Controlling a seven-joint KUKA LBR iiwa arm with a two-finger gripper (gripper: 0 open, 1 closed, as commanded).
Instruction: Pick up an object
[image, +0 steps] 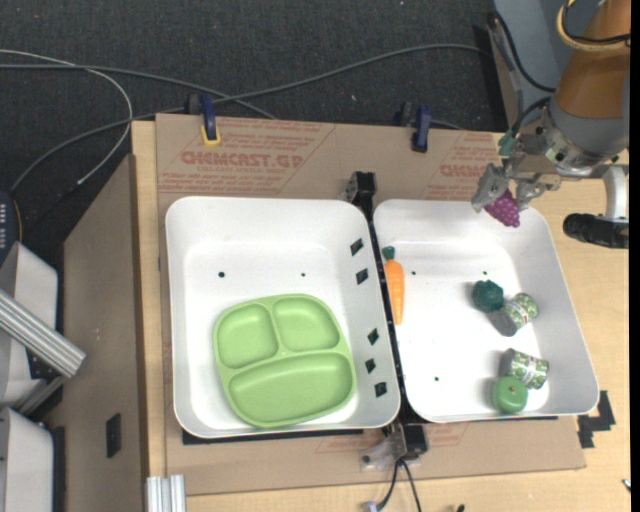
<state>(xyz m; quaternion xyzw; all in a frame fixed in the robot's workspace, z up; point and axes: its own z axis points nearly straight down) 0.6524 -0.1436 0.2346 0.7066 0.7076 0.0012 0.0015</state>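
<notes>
The arm (590, 80) hangs over the right bin's (450, 400) far corner, gripper (508, 198) closed on a purple object (505, 210). The left bin (190, 300) holds 1 green tray (285, 358).

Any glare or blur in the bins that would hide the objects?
Camera view: even light, soft shadows, mild sheen on the right bin wall; the carrot and green plate are sharp; the end effector and the purple object between its fingers look slightly soft.

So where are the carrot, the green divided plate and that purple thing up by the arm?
carrot (395, 289): camera view, middle of its orange body.
green divided plate (285, 357): camera view, ridge between its compartments.
purple thing (506, 210): camera view, its visible lower part, between the fingers (488, 193).
</notes>
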